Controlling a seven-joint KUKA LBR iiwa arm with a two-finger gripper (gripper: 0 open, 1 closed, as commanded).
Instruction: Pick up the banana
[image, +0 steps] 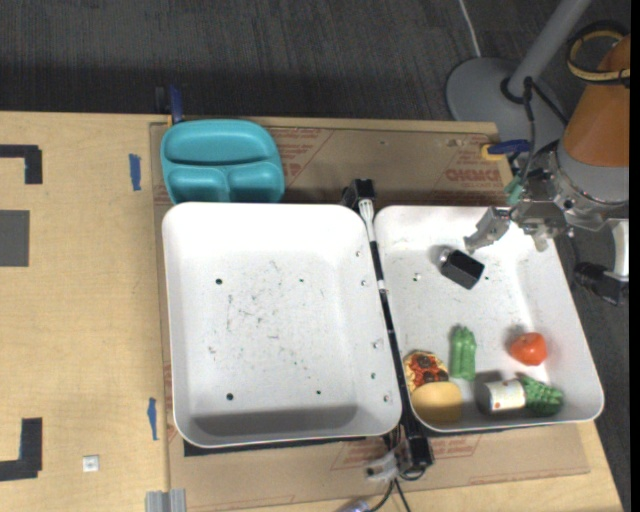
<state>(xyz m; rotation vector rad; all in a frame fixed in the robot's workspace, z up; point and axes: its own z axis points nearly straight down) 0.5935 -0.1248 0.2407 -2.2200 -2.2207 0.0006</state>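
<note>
The only yellow piece is a rounded yellow toy (437, 400) that lies against the front left wall of the right bin (565, 300); I cannot tell whether it is the banana. My gripper (463, 265) hangs over the back part of that bin, well behind the yellow toy and apart from it. Nothing shows in the gripper. The arm (600, 130), with its orange band, comes in from the upper right.
Beside the yellow toy lie a pizza slice toy (425, 367), a green vegetable (461, 352), a red tomato (528, 348), a white can (500, 396) and a dark green piece (543, 397). The left bin (270, 320) adjoins. A teal tray (222, 160) stands behind it.
</note>
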